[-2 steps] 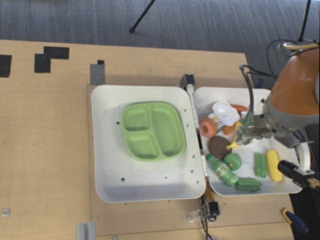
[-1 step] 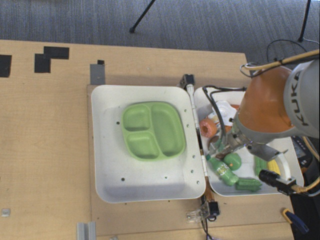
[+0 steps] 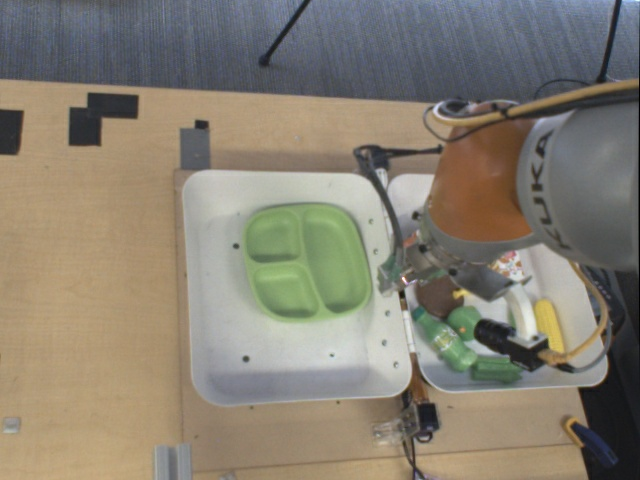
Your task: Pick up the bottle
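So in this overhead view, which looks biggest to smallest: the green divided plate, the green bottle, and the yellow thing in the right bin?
1. Green divided plate, by far the largest, lying in the left bin.
2. Green bottle, in the right bin.
3. Yellow thing, slightly smaller than the bottle. The arm partly covers that bin, so this last ranking is unsure.

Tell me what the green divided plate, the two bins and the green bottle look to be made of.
Green divided plate: seemingly moulded plastic, matte, with soft rounded compartment ridges. Left bin and right bin: likely thin formed white plastic, smooth with faint sheen and rounded corners. Green bottle: probably glossy plastic, judging by bright highlights, though glass cannot be excluded.
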Available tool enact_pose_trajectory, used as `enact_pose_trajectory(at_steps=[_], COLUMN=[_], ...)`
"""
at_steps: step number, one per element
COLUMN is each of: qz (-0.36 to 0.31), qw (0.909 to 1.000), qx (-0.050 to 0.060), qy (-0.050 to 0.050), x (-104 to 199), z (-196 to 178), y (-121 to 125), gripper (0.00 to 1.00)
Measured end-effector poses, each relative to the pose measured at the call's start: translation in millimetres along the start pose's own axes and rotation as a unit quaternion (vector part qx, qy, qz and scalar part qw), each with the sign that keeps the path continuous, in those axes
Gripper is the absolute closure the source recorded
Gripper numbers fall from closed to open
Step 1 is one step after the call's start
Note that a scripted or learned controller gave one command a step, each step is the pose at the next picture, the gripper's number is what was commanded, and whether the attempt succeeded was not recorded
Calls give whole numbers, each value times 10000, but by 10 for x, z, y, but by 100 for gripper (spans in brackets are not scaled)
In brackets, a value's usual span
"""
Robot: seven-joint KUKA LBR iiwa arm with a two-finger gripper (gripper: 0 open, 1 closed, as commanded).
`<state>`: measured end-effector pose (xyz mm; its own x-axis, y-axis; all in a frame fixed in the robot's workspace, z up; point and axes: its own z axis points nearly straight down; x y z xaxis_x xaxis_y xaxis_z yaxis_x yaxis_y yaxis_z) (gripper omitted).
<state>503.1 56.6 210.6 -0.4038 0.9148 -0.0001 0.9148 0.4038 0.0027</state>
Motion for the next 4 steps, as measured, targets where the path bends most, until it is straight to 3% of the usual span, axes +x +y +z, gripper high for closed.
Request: enact_pose_trajectory(at_steps=[1,2,3,4], qz=[436,956,1756,1883], qw=[9990,9954,9845,9821], qx=[2,4,-5,10], qy=[6,6,2,-4], x=[830,1628,1625,931], z=[-17,-475,-1450,-885], y=[365,539,545,453], gripper=[100,100,100,100])
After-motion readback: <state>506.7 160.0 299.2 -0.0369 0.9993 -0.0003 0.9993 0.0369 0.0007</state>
